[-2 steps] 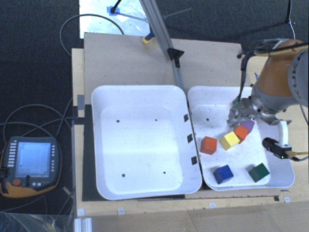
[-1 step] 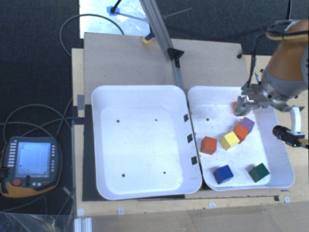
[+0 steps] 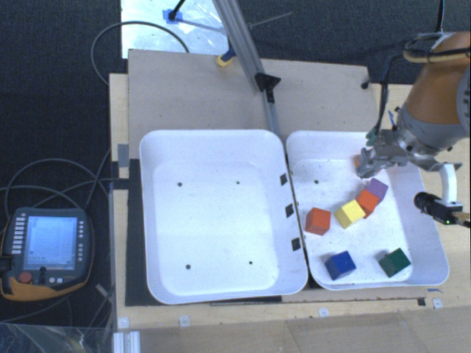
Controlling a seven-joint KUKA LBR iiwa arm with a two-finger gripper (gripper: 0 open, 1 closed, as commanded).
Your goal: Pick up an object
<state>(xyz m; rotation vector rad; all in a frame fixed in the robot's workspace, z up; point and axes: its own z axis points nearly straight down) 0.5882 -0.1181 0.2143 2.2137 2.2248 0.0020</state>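
The arm reaches in from the right, and its pincer (image 3: pixel 373 162) hangs low over the far part of the right bin (image 3: pixel 324 144). Something orange shows just at its left edge, but whether that is a block in its grip or merely beside it, and whether the pincer is released or clenched, I cannot tell at this angle.

The candidates lie in the right bin. A purple block (image 3: pixel 377 189), an orange block (image 3: pixel 367 200) and a yellow block (image 3: pixel 351 213) sit touching in a slanted row just near of the pincer. A red-orange block (image 3: pixel 318 220) is left of them, with a blue block (image 3: pixel 340 264) and a green block (image 3: pixel 395 262) toward the near rim. The left bin (image 3: pixel 213 212) holds none.

My judgement: this is the grasp step, at or just around contact. Next comes a straight lift, which would prove whether anything is held.

No readable writing appears; the screen of the teach pendant (image 3: pixel 45 251) on the left is too small to read.
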